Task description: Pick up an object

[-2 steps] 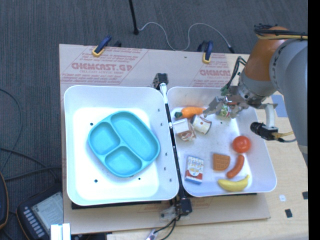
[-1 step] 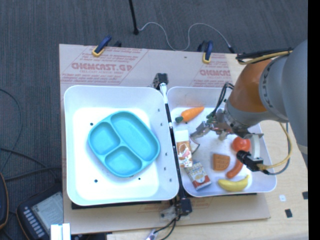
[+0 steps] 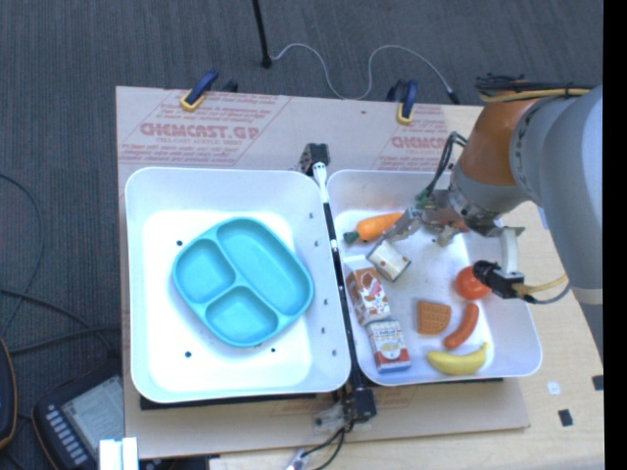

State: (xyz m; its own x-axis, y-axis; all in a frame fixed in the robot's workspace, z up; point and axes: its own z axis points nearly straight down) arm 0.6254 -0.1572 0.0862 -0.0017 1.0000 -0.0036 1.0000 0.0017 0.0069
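The gripper hangs low over the back of the right bin, its dark fingers pointing toward the carrot; I cannot tell how far they are parted, and nothing is visibly between them. The grey arm with its orange band covers the bin's far right corner.

Nearest the camera, along the right bin's front rim, lie 1 banana and 1 small red-and-white carton, both close to the wall. Just behind them are 1 sausage and 1 orange waffle-like square, touching or nearly so. A second printed carton lies against the divider side. Mid-bin sits 1 small white box, tilted, with bare floor to its right. 1 tomato rests near the right wall, partly behind a black fitting on the arm. The carrot lies farthest back, just beside the gripper.

The left bin holds 1 blue 3-compartment plate, with white floor open all around it.
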